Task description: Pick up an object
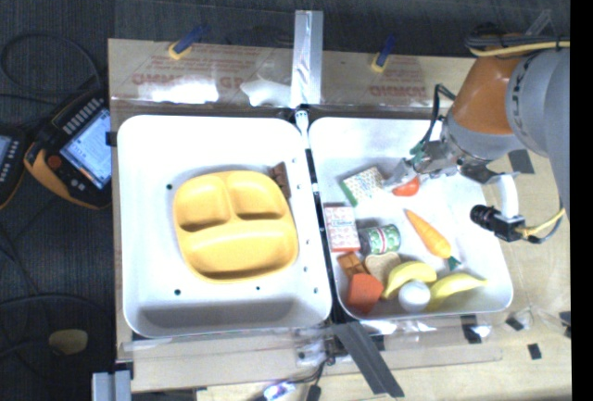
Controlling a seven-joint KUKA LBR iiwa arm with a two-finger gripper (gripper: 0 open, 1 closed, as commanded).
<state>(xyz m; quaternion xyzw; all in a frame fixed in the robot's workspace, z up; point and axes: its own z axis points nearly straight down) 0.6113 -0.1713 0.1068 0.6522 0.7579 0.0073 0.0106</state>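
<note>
Glossy yellow plastic tray [236, 223] lies in a smooth matt white plastic bin [148, 297].

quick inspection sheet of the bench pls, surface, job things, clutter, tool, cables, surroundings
surface: two white bins side by side, left bin and right bin, on a board with taped plastic sheet at the back.
job's things: right bin holds a carrot, green can, two bananas, white egg, small boxes, a red-orange item, a small red piece.
clutter: yellow divided tray lies in the left bin.
tool: tool low over the back of the right bin, by the red piece; finger state cannot be told.
cables: black cables on the floor at left.
surroundings: handheld pendant left of the bench, dark carpet.
</note>
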